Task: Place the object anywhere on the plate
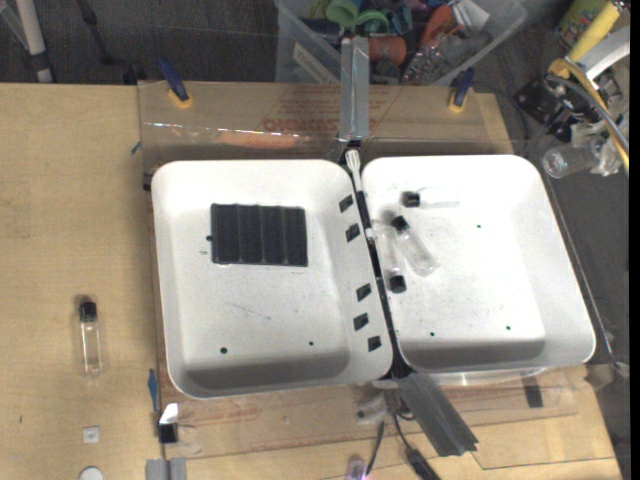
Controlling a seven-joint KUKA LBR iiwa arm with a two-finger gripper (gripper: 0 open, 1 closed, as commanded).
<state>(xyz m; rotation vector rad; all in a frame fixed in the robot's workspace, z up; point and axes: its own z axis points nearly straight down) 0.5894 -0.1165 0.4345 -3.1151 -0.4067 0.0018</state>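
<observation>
Grey arm metal shows far right of the black ribbed plate (258, 235), beyond the right bin (520, 268); whether my gripper (598, 133) is open or closed I cannot tell. Right of the plate, just across the divider, a clear black-capped vial (415, 248) lies in that bin, a second vial (432, 204) just behind it.
</observation>
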